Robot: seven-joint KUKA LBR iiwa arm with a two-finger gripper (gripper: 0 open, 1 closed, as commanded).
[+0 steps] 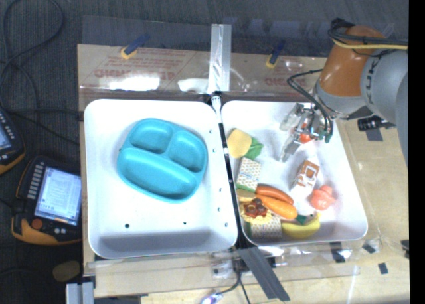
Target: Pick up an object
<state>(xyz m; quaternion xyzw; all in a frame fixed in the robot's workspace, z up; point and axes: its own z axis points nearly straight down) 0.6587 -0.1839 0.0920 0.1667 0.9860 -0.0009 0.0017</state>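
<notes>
Toys are lying heaped at six o'clock in the right bin [345, 163]: carrot [275, 202], banana [300, 228], small carton [306, 174]. The tool [300, 131] is hovering at twelve o'clock above them, fingers spread, gripping nothing.

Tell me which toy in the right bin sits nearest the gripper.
The small white and orange carton, just below the gripper. The pink toy, carrot and banana lie farther toward the bin's front.

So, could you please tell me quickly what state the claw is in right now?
Claw: over the right white bin, above the small white and orange carton; whether it is open or closed cannot be told.
</notes>
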